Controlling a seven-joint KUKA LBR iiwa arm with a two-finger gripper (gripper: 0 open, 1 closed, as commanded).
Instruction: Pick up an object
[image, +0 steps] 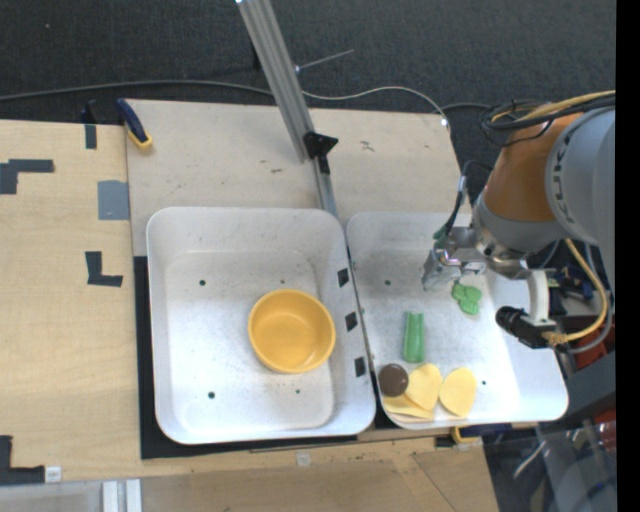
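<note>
Counting bins: I see two, left bin (170, 300), right bin (520, 395).
Bowls: one, yellow bowl (291, 330).
Gripper (440, 268): finger state, cannot tell.

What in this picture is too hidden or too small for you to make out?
- Gripper: too small and blurred in the camera view to tell how the jaws stand, or whether they touch the small green piece beside them.
- Yellow slices: they overlap, so the count is unclear; the brown ball covers one edge.
- Arm: cut off by the right edge.
</note>
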